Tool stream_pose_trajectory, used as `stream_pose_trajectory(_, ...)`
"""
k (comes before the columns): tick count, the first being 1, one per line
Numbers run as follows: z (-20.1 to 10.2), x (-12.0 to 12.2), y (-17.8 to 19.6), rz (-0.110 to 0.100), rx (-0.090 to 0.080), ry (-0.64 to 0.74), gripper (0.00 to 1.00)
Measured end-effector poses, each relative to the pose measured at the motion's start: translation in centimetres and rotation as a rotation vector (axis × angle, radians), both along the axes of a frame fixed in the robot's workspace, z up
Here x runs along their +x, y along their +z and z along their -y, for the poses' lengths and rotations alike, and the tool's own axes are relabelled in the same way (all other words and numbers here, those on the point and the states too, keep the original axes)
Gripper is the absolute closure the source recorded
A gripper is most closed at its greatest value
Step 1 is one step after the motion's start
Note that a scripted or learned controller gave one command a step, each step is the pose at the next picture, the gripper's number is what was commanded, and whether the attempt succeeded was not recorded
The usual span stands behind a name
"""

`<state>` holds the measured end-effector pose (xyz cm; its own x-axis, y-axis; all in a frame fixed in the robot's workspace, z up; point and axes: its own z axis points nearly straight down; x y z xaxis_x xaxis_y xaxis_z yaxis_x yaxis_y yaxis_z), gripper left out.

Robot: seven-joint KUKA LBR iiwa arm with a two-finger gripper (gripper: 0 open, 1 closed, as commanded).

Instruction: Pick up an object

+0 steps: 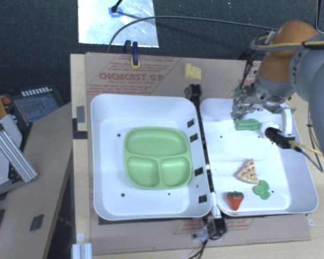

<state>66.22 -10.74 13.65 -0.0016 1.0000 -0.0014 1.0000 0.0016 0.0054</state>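
Note:
My gripper (241,112) hangs low over the far part of the right bin (297,198), its fingertips just above and left of a small green toy vegetable (248,124). Nothing shows between the fingers. Nearer the front of that bin lie a pizza slice (248,172), a green leafy piece (262,190) and a red strawberry (235,199).
The left bin (105,198) holds a green divided plate (155,157). A black clip strip runs down the wall between the two bins (200,144). A small yellow piece (193,71) rests on the cardboard behind the bins.

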Motion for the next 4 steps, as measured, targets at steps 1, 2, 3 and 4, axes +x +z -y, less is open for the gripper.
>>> stream_pose_trajectory(1, 0.7, -0.2, 6.1, 0.002, 0.0, -0.002, 1.0)
stream_pose_trajectory(2, 0.7, -0.1, 8.4, -0.001, 0.001, 0.001, 1.0)
stream_pose_trajectory(3, -4.3, -0.2, 7.8, -0.005, 0.003, 0.007, 1.0)
stream_pose_trajectory(4, -10.4, -1.4, 8.8, -0.004, 0.004, 0.009, 1.0)
